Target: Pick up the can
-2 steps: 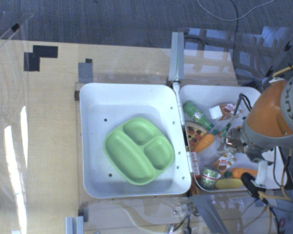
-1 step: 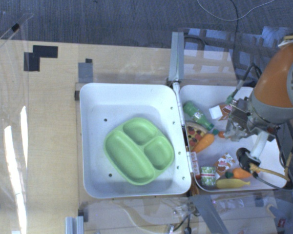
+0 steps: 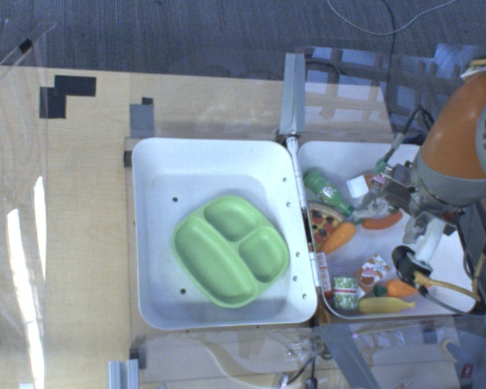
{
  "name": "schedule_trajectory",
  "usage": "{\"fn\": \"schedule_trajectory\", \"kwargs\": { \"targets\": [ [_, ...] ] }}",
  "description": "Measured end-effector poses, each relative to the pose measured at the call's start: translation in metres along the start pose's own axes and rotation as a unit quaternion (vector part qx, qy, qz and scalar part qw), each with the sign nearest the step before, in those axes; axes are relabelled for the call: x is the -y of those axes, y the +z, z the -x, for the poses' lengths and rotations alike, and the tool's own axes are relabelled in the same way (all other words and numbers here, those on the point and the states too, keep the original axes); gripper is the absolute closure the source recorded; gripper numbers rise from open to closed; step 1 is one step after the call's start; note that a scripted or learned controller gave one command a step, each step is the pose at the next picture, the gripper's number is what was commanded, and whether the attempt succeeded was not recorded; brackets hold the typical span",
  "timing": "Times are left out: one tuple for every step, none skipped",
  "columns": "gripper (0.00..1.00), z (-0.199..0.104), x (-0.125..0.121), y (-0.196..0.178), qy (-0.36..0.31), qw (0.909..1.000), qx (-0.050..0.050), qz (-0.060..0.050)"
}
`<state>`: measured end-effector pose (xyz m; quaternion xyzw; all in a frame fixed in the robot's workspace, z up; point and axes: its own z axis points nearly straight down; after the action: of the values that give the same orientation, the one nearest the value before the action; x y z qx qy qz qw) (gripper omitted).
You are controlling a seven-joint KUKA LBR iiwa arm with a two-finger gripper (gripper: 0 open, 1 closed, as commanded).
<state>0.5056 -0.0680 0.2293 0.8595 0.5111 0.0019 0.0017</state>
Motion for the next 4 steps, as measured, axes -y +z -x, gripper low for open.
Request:
{"fn": "schedule_trajectory", "kwargs": {
  "targets": [
    [0.0,0.085,-0.036,0.116,-0.004,1.0,0.001,-0.002],
    [0.0,0.081,-0.103,-0.199,0.038,0.9993,0.0,0.001],
    [0.0,0.113,-0.063,0.069,0.06,0.9982,0.001,-0.002],
    [0.0,0.02,-0.013,0.14,0.136,0.9907,-0.002,0.003]
  ]
}}
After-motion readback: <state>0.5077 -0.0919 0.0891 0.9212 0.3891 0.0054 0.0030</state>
